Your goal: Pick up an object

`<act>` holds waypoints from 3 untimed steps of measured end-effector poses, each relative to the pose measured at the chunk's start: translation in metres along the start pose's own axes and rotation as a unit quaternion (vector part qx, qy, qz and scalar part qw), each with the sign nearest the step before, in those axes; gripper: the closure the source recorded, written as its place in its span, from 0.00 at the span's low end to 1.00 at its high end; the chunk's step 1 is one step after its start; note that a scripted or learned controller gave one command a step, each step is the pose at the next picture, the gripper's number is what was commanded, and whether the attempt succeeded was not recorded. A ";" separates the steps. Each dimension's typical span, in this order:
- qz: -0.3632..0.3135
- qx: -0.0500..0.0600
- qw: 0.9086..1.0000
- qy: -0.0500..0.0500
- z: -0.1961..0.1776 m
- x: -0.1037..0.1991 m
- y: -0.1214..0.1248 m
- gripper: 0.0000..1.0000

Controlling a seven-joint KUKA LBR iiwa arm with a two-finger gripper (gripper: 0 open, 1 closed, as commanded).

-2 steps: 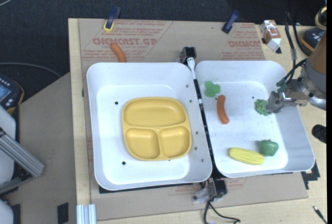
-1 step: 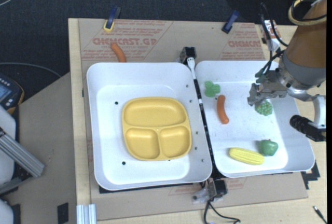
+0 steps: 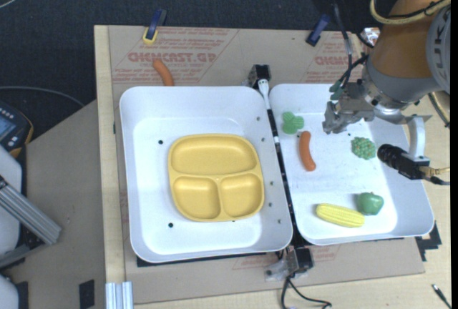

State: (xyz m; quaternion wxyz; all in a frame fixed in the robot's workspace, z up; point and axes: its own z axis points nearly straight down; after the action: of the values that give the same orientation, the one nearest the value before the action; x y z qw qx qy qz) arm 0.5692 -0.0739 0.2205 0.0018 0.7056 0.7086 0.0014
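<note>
Orange against the white bin, the sausage (image 3: pixel 307 150) lies just below-left of our gripper (image 3: pixel 336 121), long axis running toward the camera, though we cannot tell the gripper's state.

The gripper (image 3: pixel 335 121) hangs over the right bin (image 3: pixel 408 225), near a red sausage (image 3: pixel 307 150) and 2 green pieces (image 3: pixel 292 122); a corn cob (image 3: pixel 340 214) lies beside a green pepper (image 3: pixel 371 203); the left bin (image 3: pixel 136 179) holds a yellow 3-compartment tray (image 3: pixel 215 177).
</note>
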 end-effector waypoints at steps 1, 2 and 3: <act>0.000 -0.001 1.000 0.000 -0.006 0.040 0.040 1.00; -0.001 -0.001 1.000 0.001 -0.015 0.085 0.067 1.00; 0.000 0.000 1.000 0.000 -0.011 0.114 0.082 1.00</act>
State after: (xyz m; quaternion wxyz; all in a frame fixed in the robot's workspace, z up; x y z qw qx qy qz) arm 0.6501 0.0407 0.2320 0.0013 0.7058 0.7084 0.0014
